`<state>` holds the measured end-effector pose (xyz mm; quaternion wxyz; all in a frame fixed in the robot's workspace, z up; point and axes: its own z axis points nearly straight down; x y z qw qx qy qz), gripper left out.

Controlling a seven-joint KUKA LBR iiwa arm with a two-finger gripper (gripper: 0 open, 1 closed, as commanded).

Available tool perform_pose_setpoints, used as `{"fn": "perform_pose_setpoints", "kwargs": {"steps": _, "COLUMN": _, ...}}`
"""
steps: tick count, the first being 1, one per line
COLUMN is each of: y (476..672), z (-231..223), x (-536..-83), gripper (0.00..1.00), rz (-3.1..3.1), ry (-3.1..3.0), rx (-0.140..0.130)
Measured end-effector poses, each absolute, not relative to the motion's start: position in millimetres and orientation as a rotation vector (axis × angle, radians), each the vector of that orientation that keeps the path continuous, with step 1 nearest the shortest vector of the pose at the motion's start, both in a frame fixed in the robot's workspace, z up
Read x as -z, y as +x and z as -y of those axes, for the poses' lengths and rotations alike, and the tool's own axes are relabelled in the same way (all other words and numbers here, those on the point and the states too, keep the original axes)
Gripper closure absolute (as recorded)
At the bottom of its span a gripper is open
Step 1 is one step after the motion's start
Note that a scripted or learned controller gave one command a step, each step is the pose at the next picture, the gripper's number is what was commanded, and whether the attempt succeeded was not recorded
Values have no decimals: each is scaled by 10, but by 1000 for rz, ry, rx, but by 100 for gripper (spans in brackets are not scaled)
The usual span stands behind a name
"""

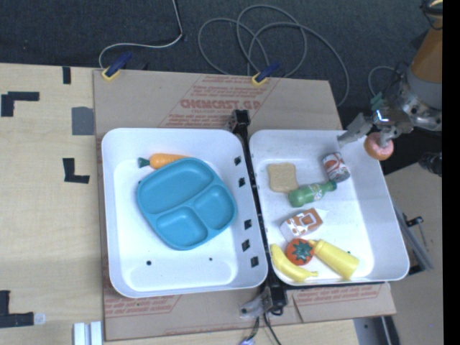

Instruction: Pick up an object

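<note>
Gripper at the right bin's upper right rim, fingers clamped on a small pink-orange object.

Brown cardboard lies under the 2 white bins on a pale bench, with dark carpet and looping cables behind. Left bin: a blue divided plate and a carrot. Right bin: a can, bread slice, green bottle, small carton, tomato, banana and yellow bottle.
</note>
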<state>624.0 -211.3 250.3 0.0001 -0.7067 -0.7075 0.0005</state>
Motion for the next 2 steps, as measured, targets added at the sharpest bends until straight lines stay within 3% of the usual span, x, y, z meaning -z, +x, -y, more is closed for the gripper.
{"fn": "perform_pose_setpoints", "kwargs": {"steps": 1, "y": 6395, "z": 2146, "x": -978, "gripper": 0, "rz": 2229, "ry": -2210, "rx": 21}}
{"fn": "perform_pose_setpoints", "kwargs": {"steps": 2, "y": 6653, "z": 1710, "x": -883, "gripper": 0, "rz": 2208, "ry": -2222, "rx": -26}}
